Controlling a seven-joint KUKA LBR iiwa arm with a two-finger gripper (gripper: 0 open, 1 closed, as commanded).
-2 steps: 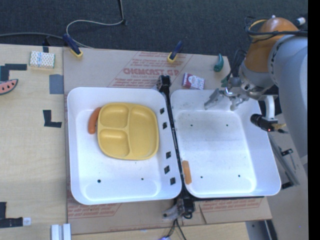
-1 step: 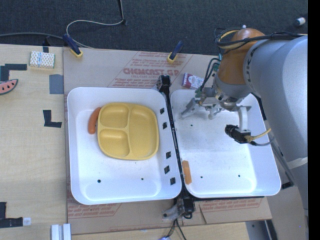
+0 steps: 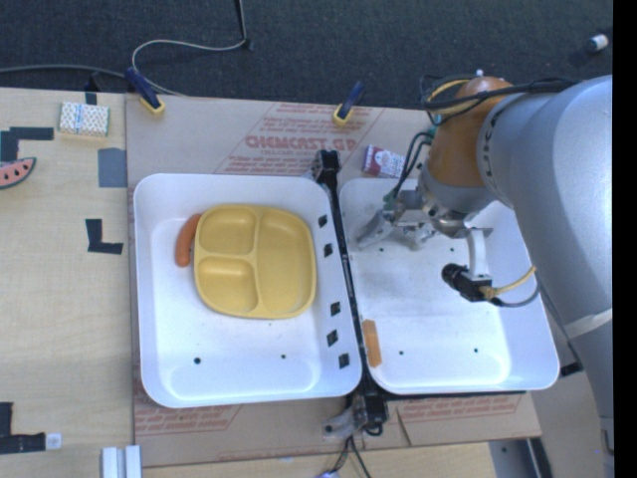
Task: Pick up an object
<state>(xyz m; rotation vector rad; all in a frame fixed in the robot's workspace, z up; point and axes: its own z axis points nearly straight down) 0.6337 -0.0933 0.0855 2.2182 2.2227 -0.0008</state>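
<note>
Overhead, the arm [image 3: 537, 157] reaches in from the right over the right bin [image 3: 498, 366], its gripper [image 3: 390, 225] low near that bin's upper left corner; the fingers [image 3: 370, 232] look splayed a little apart with nothing between them, though the metal blurs against the white floor and the exact gap is hard to read. Candidates for picking: a small orange piece [image 3: 371, 343] lying against the right bin's left wall, lower down, well apart from the gripper; a yellow divided plate [image 3: 254, 260] sitting flat in the left bin [image 3: 239, 366]; and an orange sausage-shaped toy [image 3: 185, 241] touching the plate's left edge. Judgement on handling: the orange piece looks like light moulded plastic, stiff, somewhat slick, likely to skid or roll when nudged; being tucked beside the wall, one finger has little room on that side, so a pinch across its short width, approached along the wall, seems best. The plate appears rigid and light but broad and flat, a poor fit for a two-finger pinch except at its raised rim or over a divider ridge. The sausage toy is probably light and smooth; closing across its narrow middle would suit, minding the plate edge pressed against it. None of these looks fragile.
</note>
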